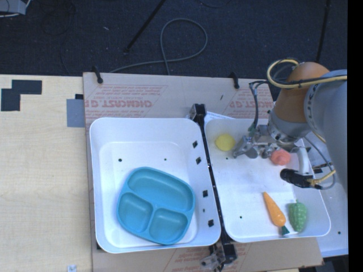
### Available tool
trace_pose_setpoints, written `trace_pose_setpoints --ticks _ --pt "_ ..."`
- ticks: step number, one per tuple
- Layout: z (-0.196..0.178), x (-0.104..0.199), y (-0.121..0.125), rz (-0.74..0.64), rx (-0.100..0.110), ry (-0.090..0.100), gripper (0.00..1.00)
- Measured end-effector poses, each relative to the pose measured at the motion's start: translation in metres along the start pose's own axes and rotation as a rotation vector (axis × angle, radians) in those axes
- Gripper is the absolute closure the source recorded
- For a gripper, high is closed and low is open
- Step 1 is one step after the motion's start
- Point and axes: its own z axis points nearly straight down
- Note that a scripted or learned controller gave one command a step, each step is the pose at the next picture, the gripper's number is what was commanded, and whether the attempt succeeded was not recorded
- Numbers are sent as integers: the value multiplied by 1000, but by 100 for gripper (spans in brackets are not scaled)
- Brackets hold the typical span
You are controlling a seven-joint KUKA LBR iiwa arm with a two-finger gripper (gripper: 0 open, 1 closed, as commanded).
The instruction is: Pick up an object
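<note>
Hovering over the right bin [317, 231]: my gripper [249, 147], low near the bin's far wall. State of the fingers: I cannot tell, since they blur into the wrist hardware from this slant.

Contents, right bin:
- yellow ball [225, 142], just beside my gripper on its left, near the divider.
- pink object [280, 157], close under my wrist and partly hidden by it.
- orange carrot [274, 209], lying on the floor toward the near wall.
- green vegetable [298, 216], just beside the carrot on its right.

Contents, left bin [108, 135]: blue divided plate [156, 205], lying flat (no part in this pick, by my judgement).

Likely candidate: the yellow ball, being nearest.

Risks, as I judge them: the ball is round and may roll toward the divider if one finger touches first; the far wall crowds the approach and could catch a finger; my wrist may nudge the pink object while descending.
</note>
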Motion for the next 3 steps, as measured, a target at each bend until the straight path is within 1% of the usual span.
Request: trace_pose_setpoints --ticks 1,2,3 --pt "-12 0 -1 0 6 2 100" --pt "-58 6 4 0 -5 0 100" --pt "-101 1 3 3 -6 -1 100"
